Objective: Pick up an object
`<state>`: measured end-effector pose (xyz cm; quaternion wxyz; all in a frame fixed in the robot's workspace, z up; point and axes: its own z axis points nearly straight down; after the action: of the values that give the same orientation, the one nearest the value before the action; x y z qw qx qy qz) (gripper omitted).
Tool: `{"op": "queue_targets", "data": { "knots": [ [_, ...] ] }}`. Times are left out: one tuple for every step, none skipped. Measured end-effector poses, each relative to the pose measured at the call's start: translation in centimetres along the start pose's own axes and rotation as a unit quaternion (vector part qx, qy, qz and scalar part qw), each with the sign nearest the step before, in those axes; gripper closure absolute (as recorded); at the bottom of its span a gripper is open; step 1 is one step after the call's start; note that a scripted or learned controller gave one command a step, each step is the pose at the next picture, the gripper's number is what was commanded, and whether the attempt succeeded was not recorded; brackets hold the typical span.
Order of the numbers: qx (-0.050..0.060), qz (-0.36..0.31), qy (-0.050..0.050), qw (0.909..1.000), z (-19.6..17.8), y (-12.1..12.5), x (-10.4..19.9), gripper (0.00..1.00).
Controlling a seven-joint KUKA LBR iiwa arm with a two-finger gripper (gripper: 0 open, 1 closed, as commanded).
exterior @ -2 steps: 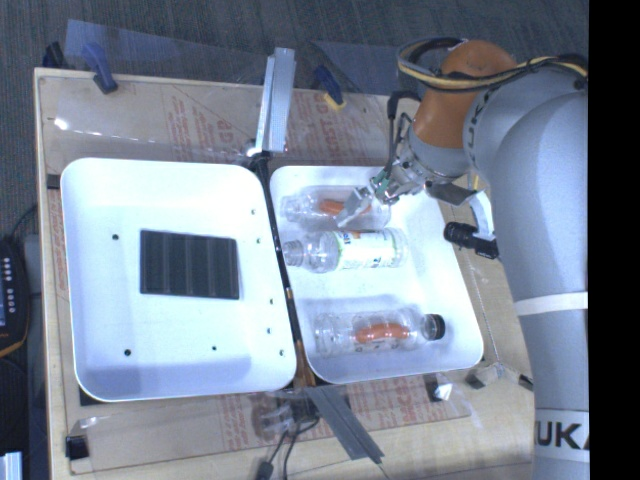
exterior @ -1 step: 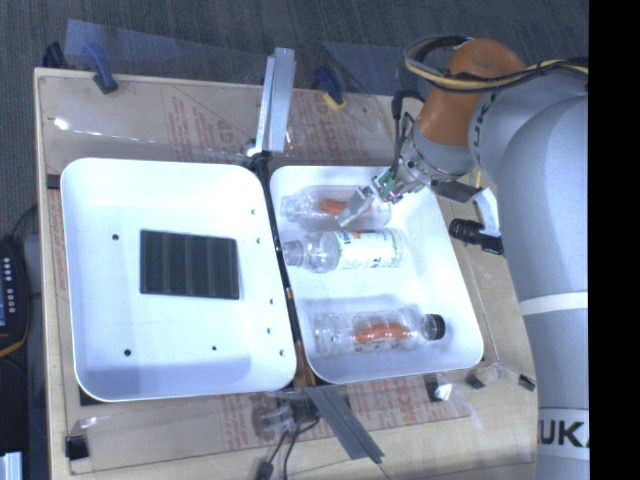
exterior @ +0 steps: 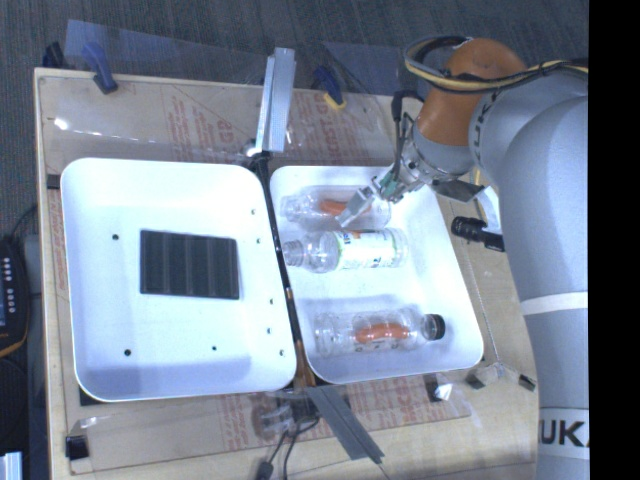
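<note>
Three clear plastic bottles lie in the right bin [exterior: 455,268]. One with an orange label [exterior: 320,207] lies at the far end. A second with a white and green label [exterior: 345,250] lies in the middle. A third with an orange label and black cap [exterior: 375,331] lies near the front. My gripper [exterior: 362,208] reaches down from the right over the far bottle's right end. Its fingers look close together at that bottle, but the view is too small to tell whether they grip it.
The left bin [exterior: 100,268] holds a dark ribbed rectangle [exterior: 189,264]. A metal divider [exterior: 275,98] stands between the bins at the back. Blue clamps [exterior: 100,68] sit on the back edge. The grey arm [exterior: 530,168] covers the right side.
</note>
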<state>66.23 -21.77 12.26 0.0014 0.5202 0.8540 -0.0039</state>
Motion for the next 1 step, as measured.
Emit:
{"op": "queue_targets", "data": {
  "knots": [
    [-0.001,-0.019,-0.002,0.9998,0.02,0.06,-0.04,0.00]
  ]
}}
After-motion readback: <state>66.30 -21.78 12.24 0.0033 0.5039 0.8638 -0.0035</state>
